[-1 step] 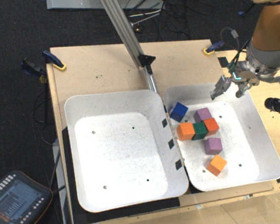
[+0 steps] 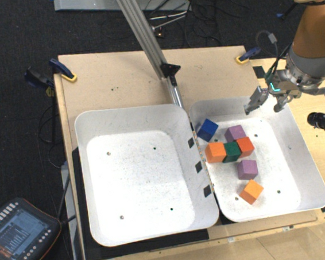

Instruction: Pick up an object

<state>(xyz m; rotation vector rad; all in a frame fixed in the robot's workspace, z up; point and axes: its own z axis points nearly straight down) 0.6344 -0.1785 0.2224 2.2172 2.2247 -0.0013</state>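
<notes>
Several coloured blocks lie in the right bin (image 2: 291, 199). A blue block (image 2: 207, 129) sits near the bin's far left corner. Close by, an orange block (image 2: 215, 152), a green block (image 2: 231, 151), a second orange block (image 2: 245, 145) and a purple block (image 2: 234, 133) form a tight cluster. Another purple block (image 2: 247, 169) and an orange block (image 2: 252, 191) lie nearer the front. My gripper (image 2: 267, 101) hovers over the bin's far right part, open, with nothing between its fingers, well apart from the blocks.
The left bin (image 2: 93, 134) stands beside the right one. A slanted metal pole (image 2: 147, 41) runs down to the bins' shared far edge. Clamps sit at the bench's far corners, and a teach pendant (image 2: 17, 234) lies at the lower left.
</notes>
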